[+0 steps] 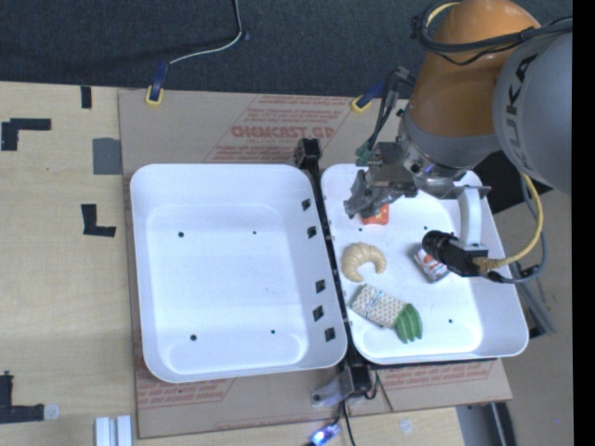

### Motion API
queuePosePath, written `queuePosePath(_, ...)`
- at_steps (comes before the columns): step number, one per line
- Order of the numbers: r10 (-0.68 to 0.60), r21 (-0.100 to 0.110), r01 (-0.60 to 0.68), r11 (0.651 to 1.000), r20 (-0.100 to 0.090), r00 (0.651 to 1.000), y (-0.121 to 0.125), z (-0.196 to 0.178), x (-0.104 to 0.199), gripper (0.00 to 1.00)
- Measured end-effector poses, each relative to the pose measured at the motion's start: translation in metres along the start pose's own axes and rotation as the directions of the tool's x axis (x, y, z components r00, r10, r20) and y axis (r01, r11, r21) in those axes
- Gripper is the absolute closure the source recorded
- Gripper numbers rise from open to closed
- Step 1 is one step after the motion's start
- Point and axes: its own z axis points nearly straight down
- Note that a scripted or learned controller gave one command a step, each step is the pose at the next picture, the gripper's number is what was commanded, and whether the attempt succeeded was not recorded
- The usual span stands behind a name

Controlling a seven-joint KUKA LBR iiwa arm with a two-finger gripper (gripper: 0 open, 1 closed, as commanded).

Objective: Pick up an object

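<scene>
Brown cardboard [279, 133] reads "CHEMCAST GP" (red print)

Pretty basic setup: light wooden bench [56, 277] with black tape marks [93, 221], plus a cardboard sheet [270, 128] laid on top. Dark carpet-like floor [112, 17] behind, with a thin cable [223, 40] trailing across it.

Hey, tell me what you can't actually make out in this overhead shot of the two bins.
- Orange object, camera view: mostly covered by the gripper; what it is, and whether it is gripped, is unclear.
- Small can-like item, camera view: partly behind a black fitting; label too small to read.
- Patterned packet, camera view: print too small to read.
</scene>
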Motion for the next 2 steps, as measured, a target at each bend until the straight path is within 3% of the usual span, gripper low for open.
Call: queuePosePath(2, -0.005, 0.009, 0.005, 1.000, -0.001, 1.000, -0.063, -0.084, 0.086, 1.00)
